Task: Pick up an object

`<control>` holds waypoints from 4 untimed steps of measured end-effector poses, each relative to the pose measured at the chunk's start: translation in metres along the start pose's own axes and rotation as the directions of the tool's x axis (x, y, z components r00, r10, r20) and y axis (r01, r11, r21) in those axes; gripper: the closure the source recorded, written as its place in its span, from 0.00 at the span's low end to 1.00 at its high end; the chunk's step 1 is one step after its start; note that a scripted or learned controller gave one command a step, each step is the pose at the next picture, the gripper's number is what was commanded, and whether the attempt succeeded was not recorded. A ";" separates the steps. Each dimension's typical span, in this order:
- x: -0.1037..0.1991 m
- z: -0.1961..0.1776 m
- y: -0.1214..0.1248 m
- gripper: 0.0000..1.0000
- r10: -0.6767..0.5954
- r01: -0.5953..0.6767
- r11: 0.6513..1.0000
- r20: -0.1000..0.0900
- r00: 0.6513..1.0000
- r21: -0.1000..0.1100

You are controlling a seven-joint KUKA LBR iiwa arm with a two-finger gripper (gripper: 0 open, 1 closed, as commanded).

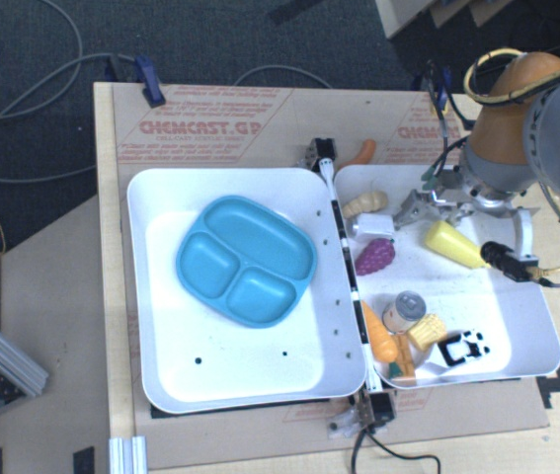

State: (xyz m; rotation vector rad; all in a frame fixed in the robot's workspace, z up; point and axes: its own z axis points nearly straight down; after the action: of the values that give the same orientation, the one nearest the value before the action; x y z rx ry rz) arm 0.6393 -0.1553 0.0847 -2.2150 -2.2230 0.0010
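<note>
- My jaws [416, 208] hang over the far part of the right bin [517, 309], reaching in from the right; the metal parts overlap from above and I cannot tell whether they are spread or pressed together.
- Nothing shows between them.
- A yellow piece [454, 244] lies in the right bin just beside my jaws, tilted, with its narrow end pointing toward the near right.
- A beige piece [365, 203] lies near the bin's far left corner, and a white block [373, 227] sits just beside it on the near side.
- A purple piece [374, 256] lies by the bin's left wall, nearer than the white block.
- At the near left of the bin, a carrot [380, 341], a small can [404, 310] and a corn cob [428, 331] are bunched together, touching or nearly so.
- A black-and-white tag [463, 348] lies just right of the corn cob.
- The left bin [250, 373] holds a blue divided plate [246, 260], set toward its far side.
- An orange bit [362, 152] lies on the worktop [210, 121] beyond the right bin's far edge.
</note>
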 end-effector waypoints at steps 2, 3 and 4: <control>0.037 0.000 -0.051 0.00 0.001 -0.001 1.000 -0.001 1.000 0.001; -0.007 0.000 -0.090 0.00 0.008 -0.008 1.000 0.001 1.000 0.001; -0.005 0.001 -0.134 0.00 0.006 -0.006 1.000 0.000 1.000 0.002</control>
State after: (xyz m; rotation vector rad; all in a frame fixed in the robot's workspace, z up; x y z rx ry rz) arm 0.5057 -0.1610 0.0843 -2.2204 -2.2153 0.0033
